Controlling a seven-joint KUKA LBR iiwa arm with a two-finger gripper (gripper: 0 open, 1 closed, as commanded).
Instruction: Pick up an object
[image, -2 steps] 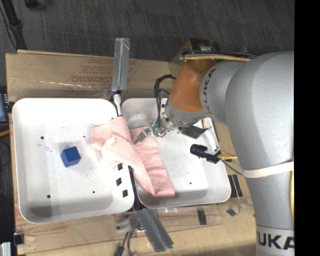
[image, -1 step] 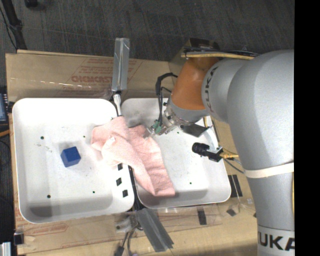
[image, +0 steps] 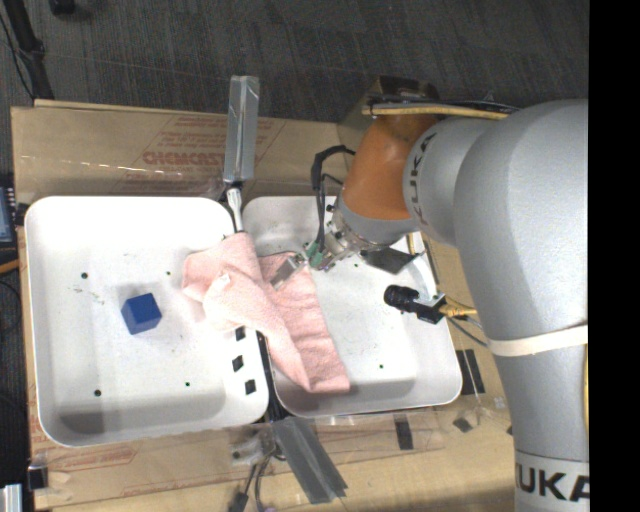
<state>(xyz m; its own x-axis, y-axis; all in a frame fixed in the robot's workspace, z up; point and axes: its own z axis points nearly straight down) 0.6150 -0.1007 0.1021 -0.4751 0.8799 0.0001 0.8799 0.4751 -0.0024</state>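
A pink cloth (image: 268, 312) lies draped over the wall between the two bins, most of it in the right bin (image: 400, 375) and one crumpled corner in the left bin (image: 60, 250). A blue cube (image: 141, 312) sits on the floor of the left bin, left of the cloth. My gripper (image: 296, 264) reaches down from the right into the back of the right bin, and its tip meets the cloth's upper edge. The wrist, with its orange band (image: 378, 180), hides the bin's back wall.
A black plug on a yellow cable (image: 413, 301) hangs over the right bin's right side. A grey bar (image: 240, 135) stands behind the bins at the divider. Cardboard (image: 120, 140) lies under both bins.
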